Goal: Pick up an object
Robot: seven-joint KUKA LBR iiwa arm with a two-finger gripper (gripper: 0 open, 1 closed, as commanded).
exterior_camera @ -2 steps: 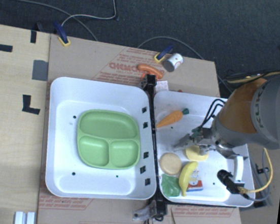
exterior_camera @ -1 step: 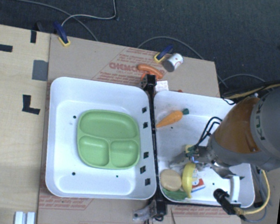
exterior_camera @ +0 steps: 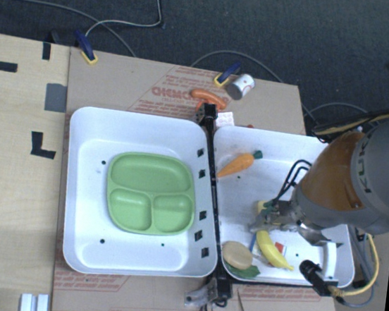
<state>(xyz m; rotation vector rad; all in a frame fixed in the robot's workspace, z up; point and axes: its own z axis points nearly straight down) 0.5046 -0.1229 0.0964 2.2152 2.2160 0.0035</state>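
In the right bin [exterior_camera: 253,141] lie a toy carrot [exterior_camera: 238,165] near the far left, a yellow banana [exterior_camera: 271,249] toward the front, and a tan round piece on a green leaf [exterior_camera: 239,257] at the front left corner. My gripper [exterior_camera: 266,215] hangs low over the bin's middle, right above the banana's upper end, with the orange-banded arm reaching in from the right. A small yellow-green bit shows at the gripper's tip; I cannot tell what it is.
The left bin [exterior_camera: 91,130] holds a green divided plate [exterior_camera: 151,192]. Behind the bins on the cardboard lie an orange sausage-like toy [exterior_camera: 208,97], a grey cylinder [exterior_camera: 240,86] and blue-yellow clamps. Cables run along the arm's side and the bench's back.
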